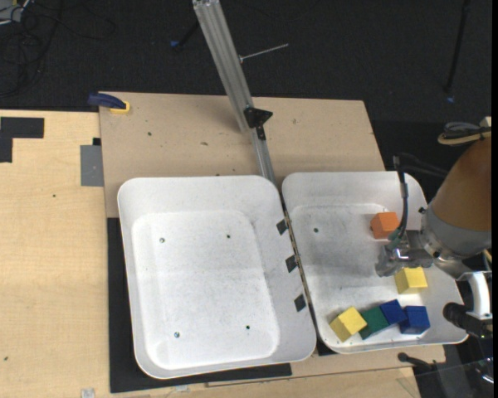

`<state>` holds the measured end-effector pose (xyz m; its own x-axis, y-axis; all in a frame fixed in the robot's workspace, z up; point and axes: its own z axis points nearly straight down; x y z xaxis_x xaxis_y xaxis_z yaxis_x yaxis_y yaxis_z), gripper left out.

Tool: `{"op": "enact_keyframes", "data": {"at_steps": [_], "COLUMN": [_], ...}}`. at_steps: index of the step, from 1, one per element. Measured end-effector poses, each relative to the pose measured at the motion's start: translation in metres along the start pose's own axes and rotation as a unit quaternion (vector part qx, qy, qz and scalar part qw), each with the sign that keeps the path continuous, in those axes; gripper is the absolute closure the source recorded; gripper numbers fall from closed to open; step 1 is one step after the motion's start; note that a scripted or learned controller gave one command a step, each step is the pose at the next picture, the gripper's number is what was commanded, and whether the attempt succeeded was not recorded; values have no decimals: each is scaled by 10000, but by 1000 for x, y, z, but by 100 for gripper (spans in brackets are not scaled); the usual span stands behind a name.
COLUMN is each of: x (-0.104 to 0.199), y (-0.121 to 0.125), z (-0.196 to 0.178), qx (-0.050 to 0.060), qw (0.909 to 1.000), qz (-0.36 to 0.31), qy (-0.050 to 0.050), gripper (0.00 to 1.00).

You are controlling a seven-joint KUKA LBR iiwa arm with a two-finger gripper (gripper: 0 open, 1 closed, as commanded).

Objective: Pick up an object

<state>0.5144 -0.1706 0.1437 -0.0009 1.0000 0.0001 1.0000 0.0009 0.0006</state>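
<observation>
Blocks sit gathered in the right-hand shallow white plastic bin (332,191), all toward its right side and near edge. We see a small orange cube (385,222) by the bin's right wall, a small yellow cube (413,279) nearer us along that same side, and a cluster at the near right corner: a second yellow block (348,322), a green block (373,325) touching it, and two blue blocks (392,310) (414,319) pressed close beside. The left-hand white bin (149,197) carries no blocks that we can make out.

The grey arm with its orange band (465,201) comes in over the right wall, and its two-finger gripper (395,257) hangs low between the orange cube and the lone yellow cube, just beside both. We judge it is set there because these two stand apart from the cluster, so either offers freer sides than the crowded corner pieces. We cannot tell how the claw stands: its tip is a blurred grey mass, and nothing is visibly caught in it. No block looks lifted, so we judge the pick not yet made.

We find no readable writing, brand or label anywhere; the dark clips on the ridge between the bins bear none.
</observation>
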Motion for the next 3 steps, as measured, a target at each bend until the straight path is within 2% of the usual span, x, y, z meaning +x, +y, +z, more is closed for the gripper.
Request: {"op": "enact_keyframes", "data": {"at_steps": [1, 2, 3], "x": [-5, -5, 37], "y": [-8, -8, -6], "z": [-56, -56, -60], "qx": [-10, 12, 17], "qw": [10000, 10000, 10000], "qz": [5, -3, -15], "qy": [-5, 2, 16], "gripper": [100, 100, 100]}}
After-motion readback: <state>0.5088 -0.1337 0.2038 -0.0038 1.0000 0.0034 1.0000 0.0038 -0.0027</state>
